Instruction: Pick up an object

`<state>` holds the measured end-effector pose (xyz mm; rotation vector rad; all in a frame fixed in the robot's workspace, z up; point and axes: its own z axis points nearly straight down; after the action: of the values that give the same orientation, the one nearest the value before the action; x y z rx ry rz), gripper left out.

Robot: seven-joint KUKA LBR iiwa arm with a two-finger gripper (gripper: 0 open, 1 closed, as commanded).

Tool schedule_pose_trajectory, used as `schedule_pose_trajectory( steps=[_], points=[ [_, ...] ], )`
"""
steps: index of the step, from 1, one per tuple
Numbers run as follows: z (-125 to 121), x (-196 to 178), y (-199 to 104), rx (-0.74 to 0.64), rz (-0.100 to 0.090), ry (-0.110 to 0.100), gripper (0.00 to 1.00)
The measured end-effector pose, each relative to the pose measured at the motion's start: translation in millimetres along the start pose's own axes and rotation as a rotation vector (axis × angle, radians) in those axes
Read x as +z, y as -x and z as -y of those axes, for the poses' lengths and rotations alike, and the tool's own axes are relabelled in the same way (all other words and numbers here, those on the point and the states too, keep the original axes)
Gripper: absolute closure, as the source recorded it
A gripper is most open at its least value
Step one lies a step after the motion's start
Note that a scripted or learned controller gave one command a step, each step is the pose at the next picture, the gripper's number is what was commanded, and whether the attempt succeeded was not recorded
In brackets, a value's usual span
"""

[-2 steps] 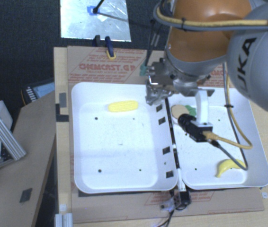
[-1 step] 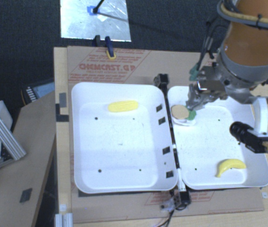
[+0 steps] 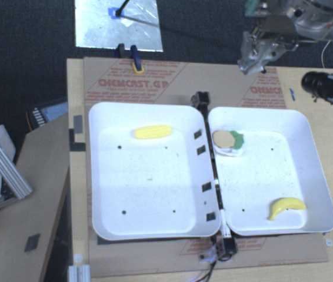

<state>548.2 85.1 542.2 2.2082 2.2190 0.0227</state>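
Fingers on your gripper [image 3: 253, 63] are too blurred and small to judge, so you cannot tell how far apart they stand; nothing shows between them. You see the gripper hanging at the top right, above the cardboard sheet [image 3: 172, 81] and beyond the far rim of the right bin [image 3: 316, 157], well apart from everything in it. In that bin you have a yellow banana [image 3: 285, 207] near the front right corner and a round tan-and-green toy [image 3: 227, 141] against the far left wall. In the left bin [image 3: 102, 175] a yellow corn cob [image 3: 152, 132] lies near the far wall.
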Motion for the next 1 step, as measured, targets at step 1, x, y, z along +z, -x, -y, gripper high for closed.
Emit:
schedule_pose_trajectory(
  steps=[1],
  points=[
    [-40.3,127.2,-36.7,-0.002,0.004,-0.027,1.0]
  ],
)
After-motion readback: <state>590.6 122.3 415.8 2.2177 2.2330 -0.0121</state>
